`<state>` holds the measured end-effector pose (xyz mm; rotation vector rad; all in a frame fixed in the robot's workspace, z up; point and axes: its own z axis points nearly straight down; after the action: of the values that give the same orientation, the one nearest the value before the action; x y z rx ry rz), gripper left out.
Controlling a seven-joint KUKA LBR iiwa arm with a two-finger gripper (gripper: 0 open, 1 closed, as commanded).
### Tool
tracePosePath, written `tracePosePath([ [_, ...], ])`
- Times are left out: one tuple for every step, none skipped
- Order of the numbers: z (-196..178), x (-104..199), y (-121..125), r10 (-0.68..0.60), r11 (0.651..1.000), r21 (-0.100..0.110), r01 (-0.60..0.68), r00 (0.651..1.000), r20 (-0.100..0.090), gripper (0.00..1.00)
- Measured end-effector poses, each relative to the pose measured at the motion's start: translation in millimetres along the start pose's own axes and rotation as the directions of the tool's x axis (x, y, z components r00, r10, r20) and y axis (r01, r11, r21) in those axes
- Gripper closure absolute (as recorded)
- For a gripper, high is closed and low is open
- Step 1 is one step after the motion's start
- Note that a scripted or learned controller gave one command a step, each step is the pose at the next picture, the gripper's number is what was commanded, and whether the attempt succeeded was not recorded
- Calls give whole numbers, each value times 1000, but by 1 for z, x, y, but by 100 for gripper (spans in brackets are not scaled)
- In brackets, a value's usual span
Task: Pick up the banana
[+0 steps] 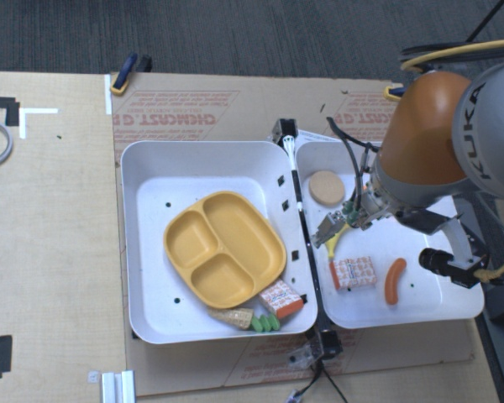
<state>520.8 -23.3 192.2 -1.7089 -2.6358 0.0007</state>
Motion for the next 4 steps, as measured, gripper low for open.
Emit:
tracePosePath([
  [0, 0, 0, 0, 1000, 0, 0, 1000, 0, 0],
  [0, 0, 0, 0, 1000, 0, 0, 1000, 0, 0],
  [0, 0, 0, 0, 1000, 0, 0, 1000, 0, 0],
  [0, 0, 0, 0, 1000, 0, 0, 1000, 0, 0],
])
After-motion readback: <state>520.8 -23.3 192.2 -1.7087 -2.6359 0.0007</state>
